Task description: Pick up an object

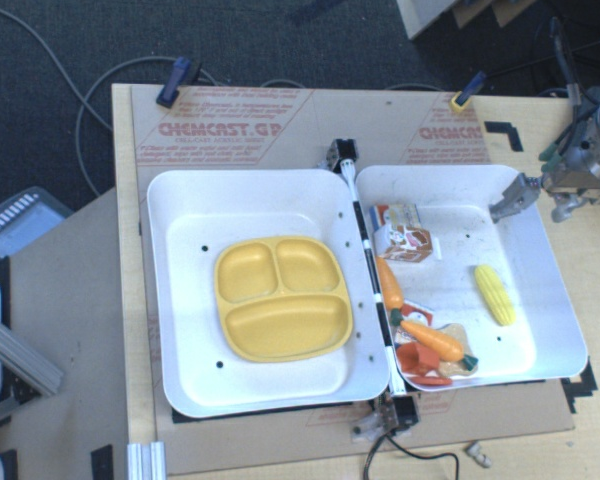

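Currently the gripper (512, 200) sits over the right bin's (550, 268) upper right rim; finger state cannot be determined. Corn cob (494, 294) lies below, apart.

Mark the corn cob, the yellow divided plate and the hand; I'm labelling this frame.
corn cob (494, 294), camera view, middle of the cob.
yellow divided plate (283, 326), camera view, floor of its large compartment.
hand (510, 200), camera view, grey tip.

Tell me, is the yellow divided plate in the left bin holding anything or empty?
Empty. The yellow plate shows all three compartments bare; the toy foods lie in the right bin.
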Robot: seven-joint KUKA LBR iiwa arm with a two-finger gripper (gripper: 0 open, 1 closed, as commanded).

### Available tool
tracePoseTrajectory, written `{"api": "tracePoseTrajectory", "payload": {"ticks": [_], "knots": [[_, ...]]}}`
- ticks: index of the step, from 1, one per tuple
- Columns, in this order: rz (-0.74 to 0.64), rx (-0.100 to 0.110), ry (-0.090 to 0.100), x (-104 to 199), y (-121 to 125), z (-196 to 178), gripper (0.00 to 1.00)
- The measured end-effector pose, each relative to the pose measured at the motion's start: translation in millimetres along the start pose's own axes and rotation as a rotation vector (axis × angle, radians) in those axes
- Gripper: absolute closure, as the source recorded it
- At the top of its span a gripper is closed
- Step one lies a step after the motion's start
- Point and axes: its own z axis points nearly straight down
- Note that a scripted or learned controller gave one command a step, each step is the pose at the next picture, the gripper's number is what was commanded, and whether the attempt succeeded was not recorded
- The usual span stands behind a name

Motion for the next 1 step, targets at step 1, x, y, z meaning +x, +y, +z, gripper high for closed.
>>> {"api": "tracePoseTrajectory", "payload": {"ticks": [1], "knots": [[0.001,0.001,0.000,-37.7,-10.5,94.2,0.00]]}}
